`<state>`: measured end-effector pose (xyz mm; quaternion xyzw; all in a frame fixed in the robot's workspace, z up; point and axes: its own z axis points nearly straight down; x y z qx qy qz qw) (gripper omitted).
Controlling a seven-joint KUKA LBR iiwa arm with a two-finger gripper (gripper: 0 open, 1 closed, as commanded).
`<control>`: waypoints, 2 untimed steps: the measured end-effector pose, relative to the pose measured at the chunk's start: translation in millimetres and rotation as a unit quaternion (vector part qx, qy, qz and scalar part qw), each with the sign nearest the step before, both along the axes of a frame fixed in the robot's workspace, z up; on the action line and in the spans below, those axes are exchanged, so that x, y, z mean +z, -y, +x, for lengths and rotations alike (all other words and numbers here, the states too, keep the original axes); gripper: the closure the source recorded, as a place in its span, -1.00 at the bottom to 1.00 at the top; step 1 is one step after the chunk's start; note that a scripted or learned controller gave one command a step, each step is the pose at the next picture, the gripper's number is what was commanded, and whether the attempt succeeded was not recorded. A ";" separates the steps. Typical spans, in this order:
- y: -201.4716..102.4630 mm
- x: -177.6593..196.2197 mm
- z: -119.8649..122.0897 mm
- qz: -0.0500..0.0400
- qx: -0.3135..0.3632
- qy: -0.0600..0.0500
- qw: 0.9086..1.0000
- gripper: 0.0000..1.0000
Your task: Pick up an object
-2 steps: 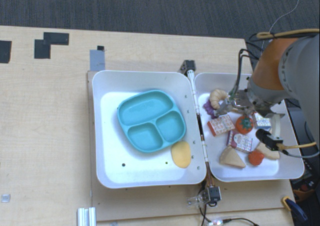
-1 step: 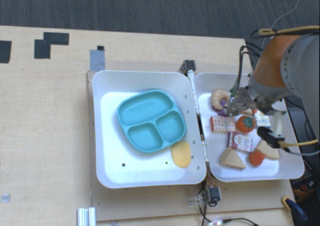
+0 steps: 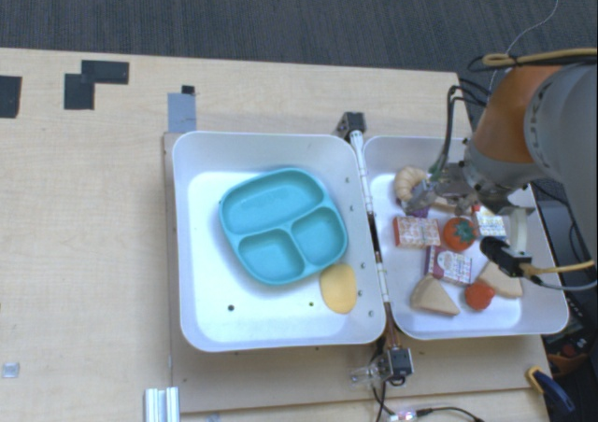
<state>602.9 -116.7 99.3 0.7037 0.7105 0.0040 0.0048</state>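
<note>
Arm (image 3: 537, 121) comes in from the right, grey w/ orange band, wrist over the upper part of the right bin (image 3: 551, 322). Gripper (image 3: 432, 194) sits low above that bin's upper-left area, just beside a pale tan bread-like piece (image 3: 407, 182). Fingers: can't tell if wide or narrow, the wrist body hides most of them, and nothing visibly sits between them.

Right bin contents: red-and-white packet (image 3: 416, 232) near the centre-left, a red tomato w/ green top (image 3: 459, 233) just right of it, a 2nd small printed packet (image 3: 453, 266) below, tan wedge (image 3: 434, 297) at the lower left, small red-orange ball (image 3: 479, 295) beside it, another tan wedge (image 3: 505, 282) touching the ball on its right. All lie on the bin floor.

Left bin (image 3: 187, 224): teal 3-compartment plate (image 3: 280, 224) roughly centred, tilted in plan. Yellow oval piece, lemon- or potato-like (image 3: 339, 288), lies just beside the plate's lower-right edge.

Both bins sit side by side on a light wood bench (image 3: 84, 252).
</note>
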 end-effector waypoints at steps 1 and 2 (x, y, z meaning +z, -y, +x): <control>-0.5 11.1 1.3 0.000 0.002 0.001 1.000 1.00; -0.4 10.9 1.2 0.000 0.003 0.001 1.000 -1.00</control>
